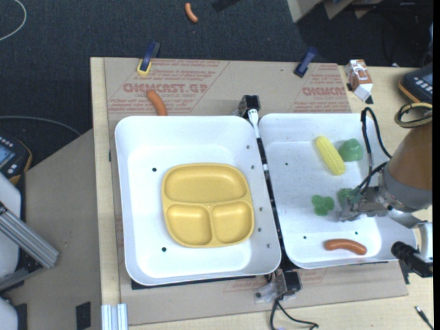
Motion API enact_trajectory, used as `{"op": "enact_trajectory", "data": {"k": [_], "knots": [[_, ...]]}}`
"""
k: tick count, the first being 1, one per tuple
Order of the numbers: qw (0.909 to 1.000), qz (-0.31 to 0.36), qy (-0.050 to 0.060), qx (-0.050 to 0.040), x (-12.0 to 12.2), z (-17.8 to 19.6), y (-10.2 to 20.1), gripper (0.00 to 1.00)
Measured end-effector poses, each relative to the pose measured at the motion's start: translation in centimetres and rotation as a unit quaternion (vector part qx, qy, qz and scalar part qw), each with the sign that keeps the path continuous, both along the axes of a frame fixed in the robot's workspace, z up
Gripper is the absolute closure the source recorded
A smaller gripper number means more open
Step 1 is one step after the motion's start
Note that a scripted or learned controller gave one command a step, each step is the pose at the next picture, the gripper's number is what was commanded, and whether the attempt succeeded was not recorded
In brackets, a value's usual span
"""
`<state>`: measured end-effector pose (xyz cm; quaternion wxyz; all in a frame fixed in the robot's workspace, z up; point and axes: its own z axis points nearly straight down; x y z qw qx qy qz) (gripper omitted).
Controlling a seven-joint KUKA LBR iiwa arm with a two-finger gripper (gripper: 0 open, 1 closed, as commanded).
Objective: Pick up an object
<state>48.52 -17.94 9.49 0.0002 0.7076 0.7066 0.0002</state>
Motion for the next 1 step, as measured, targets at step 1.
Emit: {"op": "enact_trajectory", "data": {"k": [1], "knots": [[1.0,0.001,-0.002,-0.0014,-0.3,6.22,-0.14,1.0]]}}
